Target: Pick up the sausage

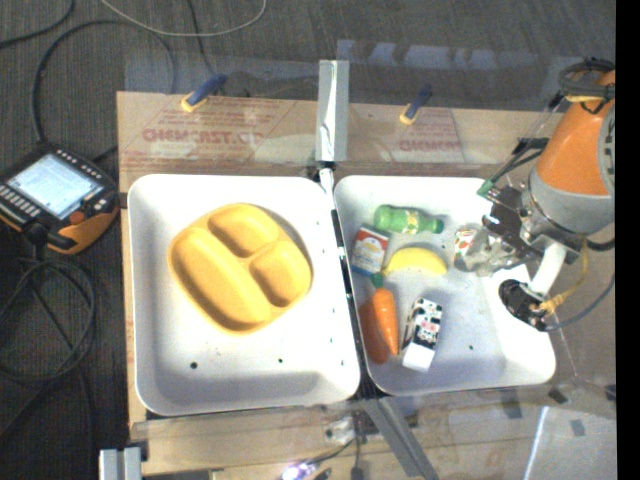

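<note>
Arm (572,163) reaches in from the right of the view, orange band above the wrist. Gripper (493,251) is low over the right bin (500,368), at its right side, near the far wall.

Gripper state: cannot tell, since the tip is a blurred grey mass. Nothing can be made out as held.

Sausage (466,247): probably the small pale-and-brown piece right at the gripper's tip, on its view-left side. It is touching or nearly so, and too blurred to be sure of either the contact or the identity.

Other items in the right bin, all view-left of the gripper:
- Banana (416,260), near, just beyond the small piece.
- Green bottle (408,219), lying on its side, left and slightly farther back.
- Small red-and-white carton (369,249), beyond the banana, near the bin's left wall.
- Carrot (378,324), left and nearer the camera, lying along the left wall.
- Black-and-white spotted carton (423,333), just beside the carrot, between it and the gripper's side.

Left bin (160,368), well apart from the gripper, holds a yellow divided plate (241,265).
</note>
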You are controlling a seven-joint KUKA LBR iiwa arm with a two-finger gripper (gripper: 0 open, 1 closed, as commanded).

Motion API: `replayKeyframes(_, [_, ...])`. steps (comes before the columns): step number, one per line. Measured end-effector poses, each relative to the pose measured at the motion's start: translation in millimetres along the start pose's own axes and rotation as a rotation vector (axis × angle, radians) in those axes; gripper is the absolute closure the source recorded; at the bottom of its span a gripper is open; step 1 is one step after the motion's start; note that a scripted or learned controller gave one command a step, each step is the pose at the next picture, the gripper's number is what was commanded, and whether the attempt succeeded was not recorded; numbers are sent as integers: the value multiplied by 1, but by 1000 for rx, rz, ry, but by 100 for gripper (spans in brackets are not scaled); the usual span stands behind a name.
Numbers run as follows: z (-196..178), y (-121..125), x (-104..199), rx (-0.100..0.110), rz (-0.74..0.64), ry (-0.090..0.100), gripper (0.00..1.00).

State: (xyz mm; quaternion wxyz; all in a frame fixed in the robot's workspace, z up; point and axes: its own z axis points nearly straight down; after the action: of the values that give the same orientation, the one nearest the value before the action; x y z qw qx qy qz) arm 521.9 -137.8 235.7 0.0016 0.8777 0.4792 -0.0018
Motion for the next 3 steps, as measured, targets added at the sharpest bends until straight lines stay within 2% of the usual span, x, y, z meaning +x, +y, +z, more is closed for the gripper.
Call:
replayKeyframes(1, [120,5,17,6,101,2,100])
replayKeyframes(2, [36,19,64,3,-34,0,100])
replayKeyframes(3, [53,-68,101,6,-197,3,100])
